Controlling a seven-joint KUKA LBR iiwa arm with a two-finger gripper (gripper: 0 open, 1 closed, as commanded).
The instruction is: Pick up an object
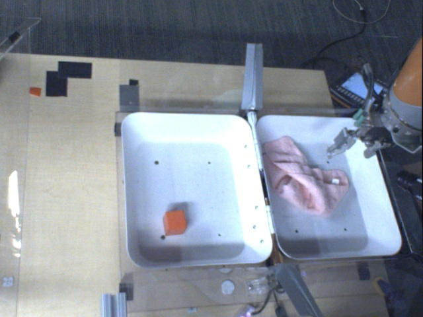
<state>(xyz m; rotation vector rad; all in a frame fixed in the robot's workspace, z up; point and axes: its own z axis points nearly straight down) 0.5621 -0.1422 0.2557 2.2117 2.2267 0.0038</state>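
**Nothing lifted yet: my pincer hangs over the cloth bin**

Nearest the camera, along the bottom of the view, sits the front rim of the two white bins. Left bin (142, 177) holds one small orange block (175, 222) toward its front left, lying alone on the white floor. Right bin (370, 233) holds a crumpled pink cloth (301, 177), spread from the bin's back left toward its middle, with a small white tag at its right end.

My pincer (350, 142) comes in from the right and hangs above the back right part of the right bin, just beside the cloth's right end and apart from it. Its two thin fingers (337, 144) stand spread a little way, and I see nothing between them.

As I judge it, the task is at its start: I have no object in hand, and both the cloth and the block lie in their bins. What is left is everything that counts: coming down onto a thing, closing on it, and raising it clear. The cloth is the nearer pick; the block lies well apart in the other bin.
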